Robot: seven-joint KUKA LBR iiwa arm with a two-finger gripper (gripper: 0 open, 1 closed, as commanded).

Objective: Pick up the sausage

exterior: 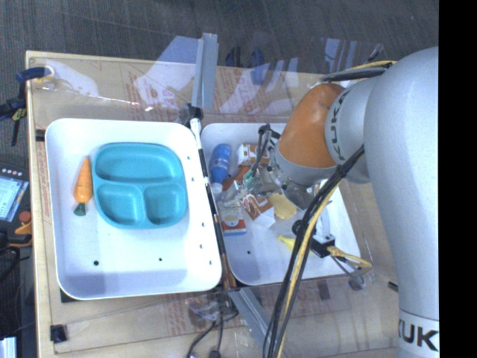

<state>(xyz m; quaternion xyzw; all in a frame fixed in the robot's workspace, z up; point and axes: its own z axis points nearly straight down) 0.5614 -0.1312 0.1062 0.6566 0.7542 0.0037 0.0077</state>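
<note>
- The two bins (112, 274) look like smooth, glossy white plastic.
- The blue tray (141, 183) looks like smooth matt plastic.
- The carrot (83, 185) is shiny plastic.
- The arm (402, 110) has a smooth grey satin shell.
- The bench (97, 88) looks like pale wood.

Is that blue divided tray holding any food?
Empty. The blue tray shows three bare compartments; the carrot lies outside it, on the left bin's floor.

right bin (253, 271) near end bare, far end cluttered around blue bottle (220, 162)
</note>
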